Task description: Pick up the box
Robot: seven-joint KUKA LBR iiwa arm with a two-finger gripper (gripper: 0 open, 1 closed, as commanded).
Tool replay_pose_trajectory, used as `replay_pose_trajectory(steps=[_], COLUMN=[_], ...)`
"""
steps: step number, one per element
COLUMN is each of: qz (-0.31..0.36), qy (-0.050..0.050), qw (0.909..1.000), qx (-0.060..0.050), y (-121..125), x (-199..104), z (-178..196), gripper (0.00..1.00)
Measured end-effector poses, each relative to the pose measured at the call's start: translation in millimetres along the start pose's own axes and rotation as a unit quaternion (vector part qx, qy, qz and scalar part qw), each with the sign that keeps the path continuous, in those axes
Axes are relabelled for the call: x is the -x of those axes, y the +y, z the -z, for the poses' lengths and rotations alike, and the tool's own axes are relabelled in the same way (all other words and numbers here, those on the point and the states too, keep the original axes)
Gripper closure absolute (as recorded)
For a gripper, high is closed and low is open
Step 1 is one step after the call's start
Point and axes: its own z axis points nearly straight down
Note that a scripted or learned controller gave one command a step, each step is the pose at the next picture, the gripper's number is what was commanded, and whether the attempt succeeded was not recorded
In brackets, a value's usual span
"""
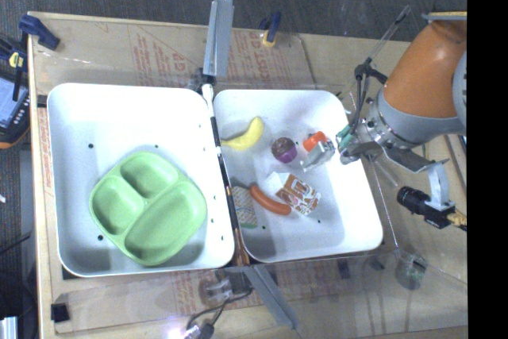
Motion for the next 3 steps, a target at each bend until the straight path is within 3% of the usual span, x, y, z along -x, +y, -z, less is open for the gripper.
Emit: replay_pose_trajectory(steps=[1,2,3], qz=[0.044,0.038,0.041], qy=[0.0,0.001,-0.001], qw=[0.999,0.9993,0.9991], qx=[0.0,-0.001,-0.002], y=[53.7,77.6,77.7], x=[29.5,21.4,22.1], z=[-49.8,-165.5,-155.0], gripper=[0.0,0.0,1.0])
